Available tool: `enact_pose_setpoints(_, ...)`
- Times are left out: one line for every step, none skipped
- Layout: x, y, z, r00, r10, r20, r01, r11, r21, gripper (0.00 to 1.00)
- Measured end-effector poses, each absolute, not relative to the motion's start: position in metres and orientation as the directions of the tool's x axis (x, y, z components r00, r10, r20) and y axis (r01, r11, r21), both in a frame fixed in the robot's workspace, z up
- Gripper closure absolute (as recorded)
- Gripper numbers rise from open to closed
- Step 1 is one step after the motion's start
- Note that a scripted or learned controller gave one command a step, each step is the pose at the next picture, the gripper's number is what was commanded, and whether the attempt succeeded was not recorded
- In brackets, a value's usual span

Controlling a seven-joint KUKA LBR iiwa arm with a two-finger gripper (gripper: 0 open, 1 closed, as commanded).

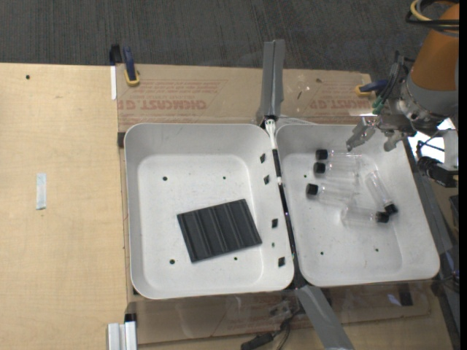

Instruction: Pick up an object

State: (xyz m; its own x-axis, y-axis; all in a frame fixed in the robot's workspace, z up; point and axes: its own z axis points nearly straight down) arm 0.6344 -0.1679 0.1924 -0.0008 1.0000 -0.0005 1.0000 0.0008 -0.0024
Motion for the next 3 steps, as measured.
enact_pose_setpoints(0.627, -0.21, 0.118, -0.062, 0.998, -0.004, 0.998, 0.062, 0.007, 0.0)
enact_pose_setpoints(0.611, -0.146, 0.092, -0.129, 0.992, 0.0, 0.992, 0.129, -0.001, 0.0)
enact_pose_setpoints(0.61, -0.147, 0.1, -0.126, 0.992, 0.0, 0.992, 0.126, -0.002, 1.0)
